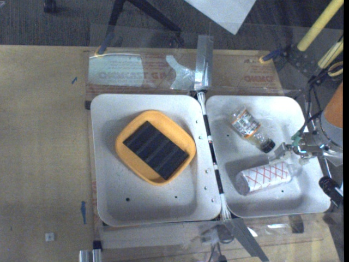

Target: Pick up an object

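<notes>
1. Camera view shows the gripper (287, 151) at the right side of the right bin (240, 203), low over the bin floor, with the arm (334, 119) coming in from the right edge.
2. Its tip sits just above the right end of the cup (265, 177), touching or nearly touching it; I cannot tell which.
3. Whether the pincer is open or closed cannot be told: the tip is small and blurred.
4. The cup lies on its side in the lower half of the right bin, white with a red criss-cross pattern, its open mouth pointing left.
5. A small clear bottle (250, 127) with a dark cap and an orange-and-white label lies tilted in the upper half of the same bin, its cap end near the gripper.
6. In the left bin (109, 201) rests a yellow tray (155, 146) with a dark ribbed panel on top, well apart from the gripper.
</notes>
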{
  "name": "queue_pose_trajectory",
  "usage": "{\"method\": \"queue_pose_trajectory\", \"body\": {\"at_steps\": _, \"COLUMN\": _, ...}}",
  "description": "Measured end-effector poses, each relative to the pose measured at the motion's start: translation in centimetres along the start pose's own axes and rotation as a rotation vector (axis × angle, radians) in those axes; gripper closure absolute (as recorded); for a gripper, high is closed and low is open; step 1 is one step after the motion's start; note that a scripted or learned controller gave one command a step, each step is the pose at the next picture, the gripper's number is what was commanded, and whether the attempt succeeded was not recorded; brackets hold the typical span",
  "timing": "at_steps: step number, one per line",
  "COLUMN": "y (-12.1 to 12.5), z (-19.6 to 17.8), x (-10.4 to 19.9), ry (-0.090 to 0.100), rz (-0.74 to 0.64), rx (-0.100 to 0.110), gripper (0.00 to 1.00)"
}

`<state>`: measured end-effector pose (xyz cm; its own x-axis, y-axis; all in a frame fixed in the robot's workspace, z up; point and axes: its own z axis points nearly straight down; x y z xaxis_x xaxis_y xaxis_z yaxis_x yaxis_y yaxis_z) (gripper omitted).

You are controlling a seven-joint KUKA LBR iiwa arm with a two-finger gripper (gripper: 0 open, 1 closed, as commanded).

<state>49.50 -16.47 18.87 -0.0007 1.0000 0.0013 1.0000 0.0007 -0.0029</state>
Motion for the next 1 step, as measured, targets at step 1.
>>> {"method": "queue_pose_trajectory", "body": {"at_steps": 1, "y": 2.86, "z": 7.9, "x": 6.17, "ry": -0.001, "rz": -0.063, "rx": -0.001, "gripper": 0.0}}
